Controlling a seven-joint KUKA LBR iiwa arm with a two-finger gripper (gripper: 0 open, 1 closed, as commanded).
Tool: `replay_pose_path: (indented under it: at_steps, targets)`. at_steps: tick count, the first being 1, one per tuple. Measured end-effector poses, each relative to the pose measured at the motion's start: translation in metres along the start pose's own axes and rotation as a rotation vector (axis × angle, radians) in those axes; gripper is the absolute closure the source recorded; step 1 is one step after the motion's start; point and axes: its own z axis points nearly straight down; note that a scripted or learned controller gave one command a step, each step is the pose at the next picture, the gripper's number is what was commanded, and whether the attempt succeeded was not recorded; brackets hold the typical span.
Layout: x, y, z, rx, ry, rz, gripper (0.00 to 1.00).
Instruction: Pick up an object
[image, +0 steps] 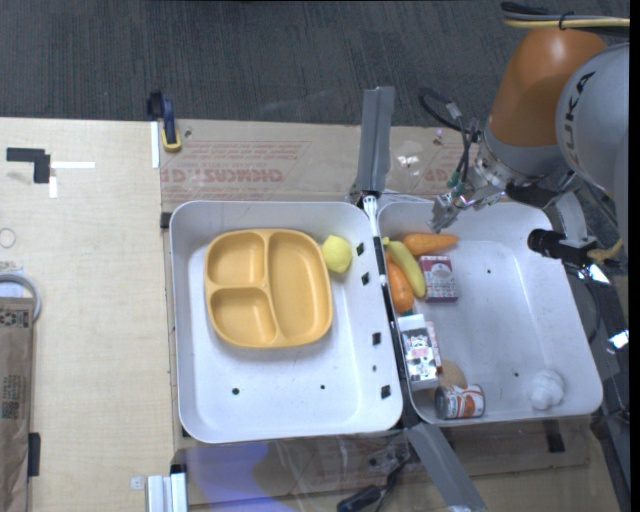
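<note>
My gripper (447, 212) hangs over the far left corner of the right bin (520, 310), just above and behind an orange carrot (430, 242). Nothing shows between its fingers, and their state is unclear from here. Along that bin's left wall lie a yellow banana (408, 268), an orange fruit (399, 290), a small red box (439, 278), a white printed carton (420, 350) and a red can (461, 402). A pale round ball (545, 390) rests near the front right corner. In the left bin (270, 400) sit a yellow divided plate (268, 287) and a yellow lemon (338, 254).
A grey upright divider post (375, 140) stands behind the seam between the bins. Cardboard and a wooden benchtop lie behind and to the left. The arm's grey body and orange band (540, 85) loom over the right bin's far right side.
</note>
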Motion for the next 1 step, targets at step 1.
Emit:
replay_pose_path:
  at_steps: [1]
  targets:
    - [-0.0305,-0.009,0.0905,0.008,0.002,0.164,1.0]
